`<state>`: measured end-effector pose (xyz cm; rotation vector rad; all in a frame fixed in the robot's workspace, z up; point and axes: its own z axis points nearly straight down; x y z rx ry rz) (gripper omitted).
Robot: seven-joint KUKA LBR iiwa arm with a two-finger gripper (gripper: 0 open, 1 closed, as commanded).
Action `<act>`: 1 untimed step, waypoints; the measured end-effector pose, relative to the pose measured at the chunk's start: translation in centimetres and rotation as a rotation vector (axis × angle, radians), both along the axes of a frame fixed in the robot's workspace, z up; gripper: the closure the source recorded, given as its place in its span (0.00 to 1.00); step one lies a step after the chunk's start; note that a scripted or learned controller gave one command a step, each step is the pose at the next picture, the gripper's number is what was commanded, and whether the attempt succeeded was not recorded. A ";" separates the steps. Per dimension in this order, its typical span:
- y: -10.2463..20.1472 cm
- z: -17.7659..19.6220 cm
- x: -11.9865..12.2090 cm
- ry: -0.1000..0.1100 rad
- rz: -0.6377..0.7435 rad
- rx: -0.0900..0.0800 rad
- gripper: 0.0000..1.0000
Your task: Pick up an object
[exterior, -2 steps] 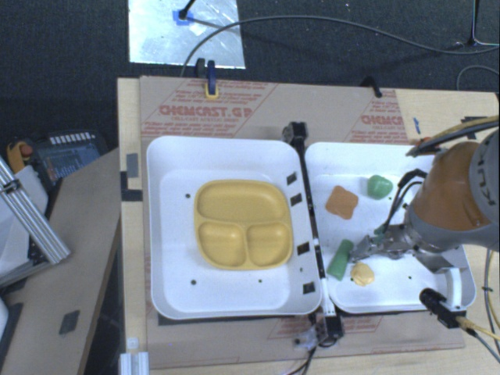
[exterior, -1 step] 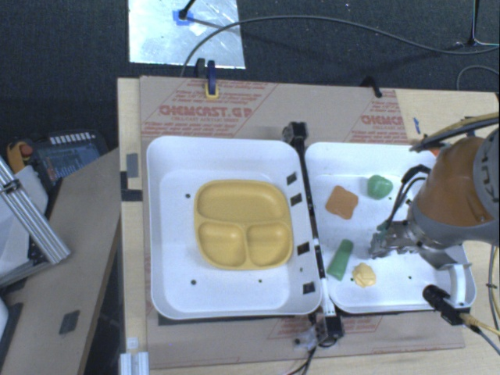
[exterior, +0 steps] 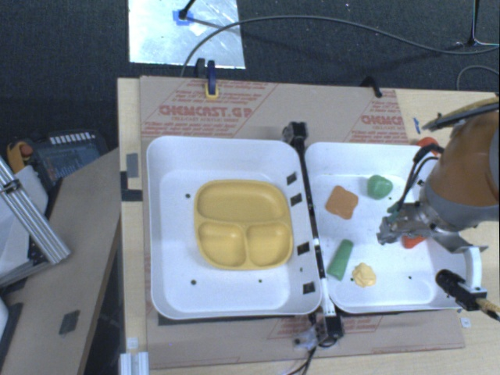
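Arm reaching into the right bin, near a red object by the bin's right edge.

In the camera view, the gripper [exterior: 395, 230] is hanging low over the right bin [exterior: 391, 297], just beside a red object [exterior: 413, 241] partly hidden under the wrist; whether the claw is open or gripping anything, I cannot tell. A green round piece [exterior: 380, 186], an orange piece [exterior: 341, 201], a green stick [exterior: 340, 258] and a yellow lump [exterior: 363, 274] are lying apart. The left bin [exterior: 168, 209] is carrying a yellow divided tray [exterior: 241, 223]. Risk: the claw closing off-centre and nudging the red object toward the wall.
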<state>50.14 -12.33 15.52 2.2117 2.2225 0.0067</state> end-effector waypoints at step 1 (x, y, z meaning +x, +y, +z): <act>-1.0 5.8 0.5 -0.001 -0.001 -0.001 1.00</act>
